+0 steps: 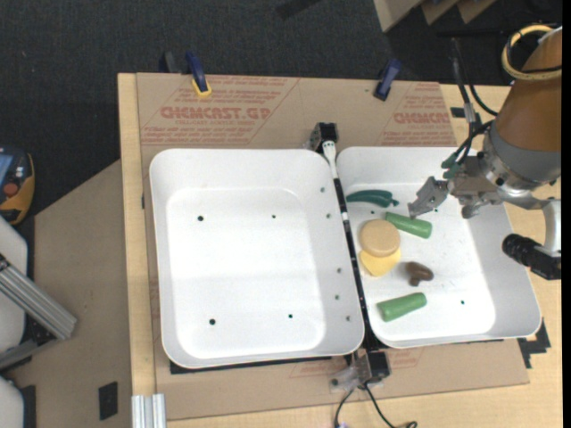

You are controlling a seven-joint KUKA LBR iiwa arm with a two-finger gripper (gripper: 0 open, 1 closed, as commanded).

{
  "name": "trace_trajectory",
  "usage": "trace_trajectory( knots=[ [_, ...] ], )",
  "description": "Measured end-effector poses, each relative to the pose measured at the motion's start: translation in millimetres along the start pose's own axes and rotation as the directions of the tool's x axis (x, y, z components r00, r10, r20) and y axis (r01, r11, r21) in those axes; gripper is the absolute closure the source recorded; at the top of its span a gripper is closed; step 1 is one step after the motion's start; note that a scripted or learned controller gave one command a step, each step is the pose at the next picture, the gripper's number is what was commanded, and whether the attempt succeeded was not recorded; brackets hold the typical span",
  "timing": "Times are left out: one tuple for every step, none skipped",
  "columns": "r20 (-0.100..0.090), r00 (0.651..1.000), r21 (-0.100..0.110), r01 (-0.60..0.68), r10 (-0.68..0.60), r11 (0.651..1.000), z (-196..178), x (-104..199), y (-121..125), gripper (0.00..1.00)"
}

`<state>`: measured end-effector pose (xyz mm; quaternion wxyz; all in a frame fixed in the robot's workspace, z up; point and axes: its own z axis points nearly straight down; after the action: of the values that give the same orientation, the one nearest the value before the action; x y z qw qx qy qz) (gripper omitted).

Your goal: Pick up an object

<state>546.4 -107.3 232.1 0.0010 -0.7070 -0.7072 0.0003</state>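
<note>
above the right bin [508,324] (holding nothing), the gripper [426,201] hovers.

One fixed camera is looking down on the bench from above, at a slant.

It is sitting far enough back to be taking in both white bins, the left bin [241,257] and the right bin [473,310], with the brown board [268,105] under them and dark floor beyond; the arm [526,123] is entering from the frame's right.
</note>
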Motion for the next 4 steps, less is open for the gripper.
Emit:
trace_trajectory(
  knots=[
    [0.009,1.000,-0.019,-0.004,0.005,1.000,-131.3,-54.3,4.2,0.00],
    [0.005,1.000,-0.020,0.000,0.000,1.000,-256.4,-35.4,-69.1,0.00],
    [0.005,1.000,-0.009,0.000,0.000,1.000,-258.9,-35.0,-66.4,1.00],
    [0.002,1.000,-0.010,0.005,-0.005,1.000,-291.9,6.9,-67.0,1.00]
  ],
)
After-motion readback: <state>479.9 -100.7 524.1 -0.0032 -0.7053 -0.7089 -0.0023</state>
